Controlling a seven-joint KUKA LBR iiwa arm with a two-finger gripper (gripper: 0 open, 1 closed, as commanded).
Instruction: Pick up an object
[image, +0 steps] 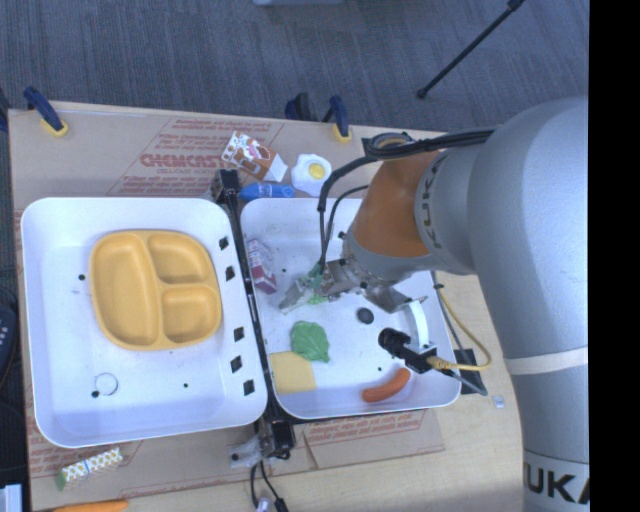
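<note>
Green lettuce-leaf toy (310, 341) lies in the right bin (345, 404), near the jaws; can't tell if the gripper (318, 284) is open. Crowded wrapper (262, 265) and clutter risk a snagged, empty grab.

grey carpet (200, 50) surrounds a cardboard-topped bench (170, 150) held by blue clamps (45, 110); a black rod (470, 50) slants above.

One fixed camera looks down slantwise on both bins (40, 300), fairly near.
</note>
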